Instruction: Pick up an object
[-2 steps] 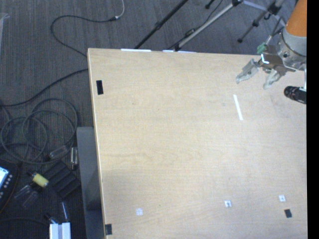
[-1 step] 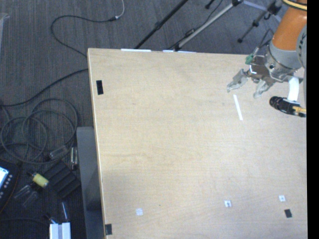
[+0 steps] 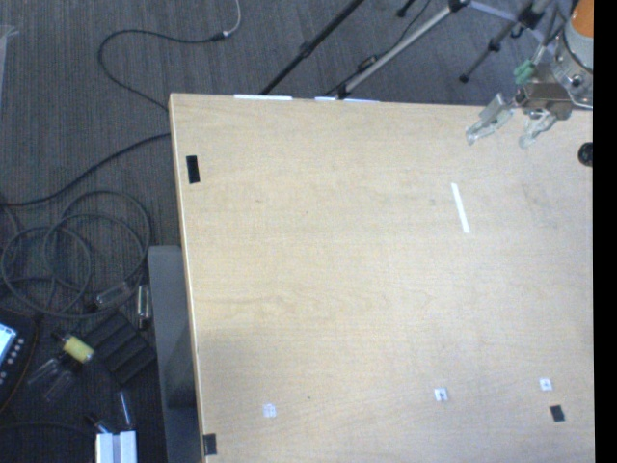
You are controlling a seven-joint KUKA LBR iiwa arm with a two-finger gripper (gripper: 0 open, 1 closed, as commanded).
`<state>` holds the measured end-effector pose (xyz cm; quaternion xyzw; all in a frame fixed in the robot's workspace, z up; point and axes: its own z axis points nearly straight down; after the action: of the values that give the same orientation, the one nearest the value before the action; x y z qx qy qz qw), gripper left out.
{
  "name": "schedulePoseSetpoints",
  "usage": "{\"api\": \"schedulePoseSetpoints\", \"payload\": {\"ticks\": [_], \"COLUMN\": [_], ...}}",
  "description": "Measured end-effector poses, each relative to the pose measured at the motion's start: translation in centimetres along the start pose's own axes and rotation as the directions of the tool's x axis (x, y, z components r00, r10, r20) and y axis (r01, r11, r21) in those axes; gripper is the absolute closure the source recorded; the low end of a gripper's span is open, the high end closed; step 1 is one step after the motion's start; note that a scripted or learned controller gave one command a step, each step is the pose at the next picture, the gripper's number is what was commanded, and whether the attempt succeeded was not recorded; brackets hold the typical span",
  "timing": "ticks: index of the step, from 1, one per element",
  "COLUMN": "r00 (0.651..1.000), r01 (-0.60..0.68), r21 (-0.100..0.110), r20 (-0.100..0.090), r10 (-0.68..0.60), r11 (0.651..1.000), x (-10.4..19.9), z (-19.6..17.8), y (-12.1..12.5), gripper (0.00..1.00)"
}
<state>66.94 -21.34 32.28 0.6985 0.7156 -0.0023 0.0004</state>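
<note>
One gripper, fingers apart, above bare bench

You see one thin white strip on the pale wooden worktop, in its upper right part. It is narrow and straight. It lies flat and a little slanted, its top end leaning to the left. Nothing touches it. You cannot tell whether it is loose or stuck down.
</note>
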Motion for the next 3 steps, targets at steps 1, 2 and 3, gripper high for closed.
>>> {"api": "schedulePoseSetpoints", "payload": {"ticks": [1, 2, 3], "r00": [0.973, 0.966, 0.960], "r01": [0.231, 0.257, 0.279], "r21": [0.000, -0.001, -0.003], "r20": [-0.002, -0.002, -0.002], "r10": [-0.231, -0.257, -0.279], "r11": [0.973, 0.966, 0.960], "x": [-1.0, -0.8, -0.8], "z": [-4.3, 1.6, -10.6], "y": [-5.2, -3.9, -9.4], "gripper": [0.00, 0.00, 0.00]}}
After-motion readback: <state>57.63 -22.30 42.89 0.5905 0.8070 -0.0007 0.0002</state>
